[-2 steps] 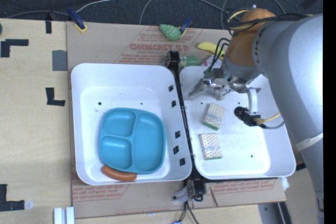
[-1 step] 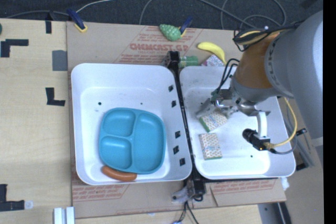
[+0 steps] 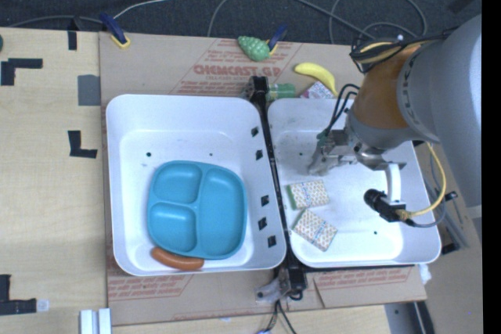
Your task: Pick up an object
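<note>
In the right bin [image 3: 407,246], the gripper [image 3: 322,156] is hanging over bare white floor near the divider. Whether it is released or clenched cannot be told from this angle. Just below it in the frame, two patterned packets are lying flat. The upper packet [image 3: 309,194] is lying with its long axis roughly left to right, its right end tipped slightly up the frame. The lower packet [image 3: 315,229] is lying on a diagonal, running from upper left to lower right. Both are sitting close together, apart from the gripper. In the left bin [image 3: 125,121], a blue plate [image 3: 197,209] is resting with an orange sausage [image 3: 178,259] touching its near edge. Beyond the bins, a banana [image 3: 315,76] and a green toy [image 3: 254,48] are lying on cardboard [image 3: 156,66].
</note>
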### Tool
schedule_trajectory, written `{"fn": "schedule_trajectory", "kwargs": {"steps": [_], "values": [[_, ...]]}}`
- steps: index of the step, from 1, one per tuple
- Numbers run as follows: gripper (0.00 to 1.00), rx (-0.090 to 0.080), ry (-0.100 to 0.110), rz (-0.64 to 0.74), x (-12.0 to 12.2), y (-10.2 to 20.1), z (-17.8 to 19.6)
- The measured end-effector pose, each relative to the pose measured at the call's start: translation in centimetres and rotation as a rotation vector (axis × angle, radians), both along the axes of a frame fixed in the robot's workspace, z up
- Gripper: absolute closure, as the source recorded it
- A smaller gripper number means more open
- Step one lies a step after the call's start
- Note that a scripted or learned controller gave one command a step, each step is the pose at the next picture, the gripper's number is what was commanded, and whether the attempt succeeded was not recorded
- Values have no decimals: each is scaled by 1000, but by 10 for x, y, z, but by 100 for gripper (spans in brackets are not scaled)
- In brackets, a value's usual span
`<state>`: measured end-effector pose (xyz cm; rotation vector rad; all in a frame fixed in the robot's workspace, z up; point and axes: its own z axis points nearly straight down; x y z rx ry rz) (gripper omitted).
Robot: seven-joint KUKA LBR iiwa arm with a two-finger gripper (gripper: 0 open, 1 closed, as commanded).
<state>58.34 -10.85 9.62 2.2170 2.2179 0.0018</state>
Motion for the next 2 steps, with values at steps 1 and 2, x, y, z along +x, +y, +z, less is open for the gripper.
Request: {"fn": "schedule_trajectory", "kwargs": {"steps": [1,2], "values": [[100,1,4,0,-2,-26,120],[0,2,5,0,-3,-26,119]]}}
